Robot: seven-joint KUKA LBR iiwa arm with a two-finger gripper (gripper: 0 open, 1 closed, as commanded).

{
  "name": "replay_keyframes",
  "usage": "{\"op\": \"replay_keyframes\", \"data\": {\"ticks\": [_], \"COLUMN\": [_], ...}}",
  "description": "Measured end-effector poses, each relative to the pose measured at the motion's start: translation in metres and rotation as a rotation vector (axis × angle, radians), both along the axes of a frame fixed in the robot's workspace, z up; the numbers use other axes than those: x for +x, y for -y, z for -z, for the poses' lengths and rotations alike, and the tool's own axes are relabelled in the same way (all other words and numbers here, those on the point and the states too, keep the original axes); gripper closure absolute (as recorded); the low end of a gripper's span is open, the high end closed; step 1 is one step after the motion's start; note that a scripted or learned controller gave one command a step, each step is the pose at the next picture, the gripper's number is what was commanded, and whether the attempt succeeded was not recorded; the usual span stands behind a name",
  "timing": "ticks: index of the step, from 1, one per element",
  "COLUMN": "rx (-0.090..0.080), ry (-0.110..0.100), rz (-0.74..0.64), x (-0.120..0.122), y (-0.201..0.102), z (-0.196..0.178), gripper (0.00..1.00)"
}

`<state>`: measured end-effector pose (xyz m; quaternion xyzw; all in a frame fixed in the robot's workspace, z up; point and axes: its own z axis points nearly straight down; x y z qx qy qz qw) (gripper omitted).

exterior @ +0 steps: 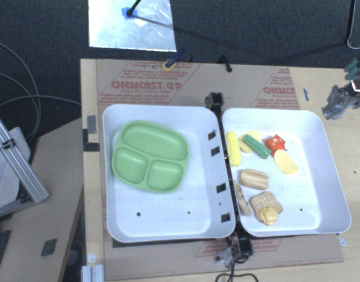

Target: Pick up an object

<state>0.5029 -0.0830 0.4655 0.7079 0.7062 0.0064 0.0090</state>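
Nearest, in the right bin [321, 157], toy foods lie untouched: a cracker [266, 207], hot dog [254, 178], corn [232, 147] and tomato [275, 142]. Farther off, at the right edge, the gripper [345, 96] hangs outside the bin; its grip I cannot tell. Picking has yet to begin.

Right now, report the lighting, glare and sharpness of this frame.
Camera view: even, soft light, with faint shadows under the green plate; bright glare on the silvery sheet at top; the white bins are near blown-out; the toy food is slightly soft; the gripper at the right edge is blurry.
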Motion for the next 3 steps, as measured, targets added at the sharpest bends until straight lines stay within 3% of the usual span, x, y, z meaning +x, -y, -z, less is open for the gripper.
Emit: {"op": "replay_keyframes", "data": {"ticks": [1, 2, 3], "rx": [0.005, 0.006, 0.001], "ry": [-0.023, -0.020, -0.026], "rz": [-0.013, -0.015, 0.006], "x": [-0.003, -0.016, -0.017], "y": [-0.063, -0.145, -0.051], "z": [0.066, 0.087, 0.163], "gripper": [1.00, 1.00, 1.00]}}
